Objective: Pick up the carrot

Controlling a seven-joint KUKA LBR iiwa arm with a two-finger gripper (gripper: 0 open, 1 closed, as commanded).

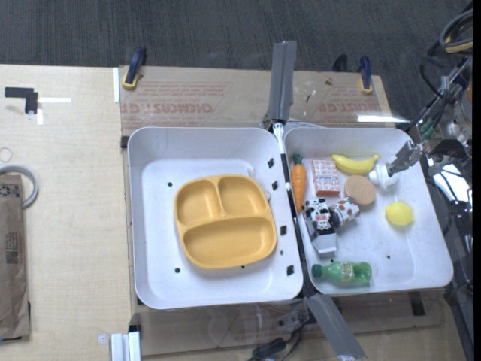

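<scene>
1. The carrot (298, 185) lies in the right bin (425, 265), hard against that bin's left wall; it runs lengthwise along the wall with its green top toward the far end and its orange tip pointing toward the near end.
2. Just to the carrot's right sits a small box with a red pattern (325, 177); below that box lies a black-and-white cow toy (322, 220), beside a small spotted toy (347, 210).
3. A banana (355, 162) lies near the far wall of the right bin; a round tan disc (362, 192) sits just under it; a lemon (399, 214) rests apart, toward the bin's right side.
4. A green bottle (344, 272) lies on its side by the near wall of the right bin.
5. The gripper (397, 164) hangs over the far right part of the right bin, close to the banana's right end and well apart from the carrot; a whitish object (381, 176) sits at its tip; whether the jaws are apart or together I cannot tell.
6. The left bin (150, 277) holds a yellow divided plate (224, 222), with two small sections at the far side and one large section at the near side.
</scene>
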